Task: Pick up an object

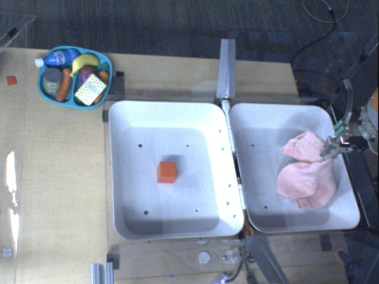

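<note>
Pincer (pixel 329 148), fingers' state unreadable to us, touches pink cloth (pixel 308 173) at three o'clock in right bin (pixel 260 218). Orange block (pixel 167 172) centres left bin (pixel 124 218). Grasp step, we judge; next: secure cloth, lift.

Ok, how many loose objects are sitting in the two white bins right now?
2. An orange block lies near the middle of the left bin; a pink cloth lies crumpled at the right side of the right bin. The cloth could hide something smaller.
</note>
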Tool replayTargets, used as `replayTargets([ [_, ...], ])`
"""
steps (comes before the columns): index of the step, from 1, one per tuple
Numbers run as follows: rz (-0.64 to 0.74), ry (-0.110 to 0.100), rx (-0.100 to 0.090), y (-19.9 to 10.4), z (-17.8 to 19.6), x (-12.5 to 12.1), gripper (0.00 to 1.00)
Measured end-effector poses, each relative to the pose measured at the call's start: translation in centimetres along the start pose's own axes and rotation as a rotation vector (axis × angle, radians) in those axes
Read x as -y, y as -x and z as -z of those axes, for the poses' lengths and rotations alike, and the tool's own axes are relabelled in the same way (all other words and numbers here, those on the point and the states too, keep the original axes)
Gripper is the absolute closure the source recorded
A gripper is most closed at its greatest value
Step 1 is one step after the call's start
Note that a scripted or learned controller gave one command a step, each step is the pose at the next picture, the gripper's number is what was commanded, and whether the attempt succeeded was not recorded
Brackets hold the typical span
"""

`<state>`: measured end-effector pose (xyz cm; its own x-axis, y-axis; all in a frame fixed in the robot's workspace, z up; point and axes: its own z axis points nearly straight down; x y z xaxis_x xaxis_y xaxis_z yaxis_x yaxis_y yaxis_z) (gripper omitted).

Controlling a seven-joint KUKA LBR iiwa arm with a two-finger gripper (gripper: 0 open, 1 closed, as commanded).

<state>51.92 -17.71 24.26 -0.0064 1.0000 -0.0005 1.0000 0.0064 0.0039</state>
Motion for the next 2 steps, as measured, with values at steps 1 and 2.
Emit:
replayTargets([
  [1, 0.074, 0.0, -0.001, -7.3, -11.7, -4.1, 0.0],
  [2, 0.193, 0.018, 0.003, -6.8, -14.9, -1.4, 0.0],
])
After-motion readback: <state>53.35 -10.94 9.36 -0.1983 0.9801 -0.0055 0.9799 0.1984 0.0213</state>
